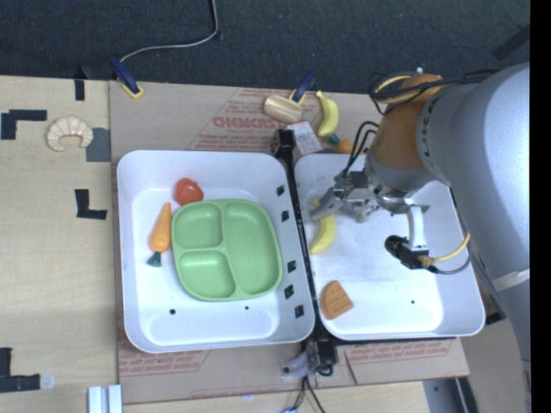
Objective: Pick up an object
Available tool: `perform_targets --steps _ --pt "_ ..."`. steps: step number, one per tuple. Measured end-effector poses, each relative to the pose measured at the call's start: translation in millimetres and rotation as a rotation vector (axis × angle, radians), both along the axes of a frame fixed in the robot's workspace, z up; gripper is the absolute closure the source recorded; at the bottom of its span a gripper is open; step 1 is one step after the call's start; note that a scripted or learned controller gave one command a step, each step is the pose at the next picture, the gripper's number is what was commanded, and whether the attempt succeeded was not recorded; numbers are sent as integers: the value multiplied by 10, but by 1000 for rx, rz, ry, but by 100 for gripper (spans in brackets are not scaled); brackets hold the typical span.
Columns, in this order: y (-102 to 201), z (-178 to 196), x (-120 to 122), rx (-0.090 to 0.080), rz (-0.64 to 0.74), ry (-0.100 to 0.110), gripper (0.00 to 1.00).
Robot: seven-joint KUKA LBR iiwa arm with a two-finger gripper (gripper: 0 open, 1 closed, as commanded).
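At the near edge of the right bin [430, 317] lies an orange waffle-like piece [336, 299], close to the divider between the bins. Farther in, a yellow banana [322, 235] rests on the same bin's floor by its left wall. The gripper [337, 201] hangs just above and beside the banana's far end, reaching in from the right; whether its fingers are spread or pressed together cannot be told, and nothing shows between them. In the left bin [142, 317] a green divided plate [228, 249] fills the middle, with an orange carrot [161, 228] just beside its left rim and a red tomato [188, 191] at its far left corner. Beyond the bins, on the cardboard, lie a second banana [327, 114] and a tan bread roll [282, 107]. A croissant [69, 132] sits far left.
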State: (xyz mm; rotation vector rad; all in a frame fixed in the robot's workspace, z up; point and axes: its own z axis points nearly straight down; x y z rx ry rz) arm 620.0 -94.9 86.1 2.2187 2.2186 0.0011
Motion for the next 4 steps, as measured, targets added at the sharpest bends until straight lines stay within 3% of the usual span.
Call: perform_targets --steps 4 --pt "-9 1 2 0 1 -1 0"
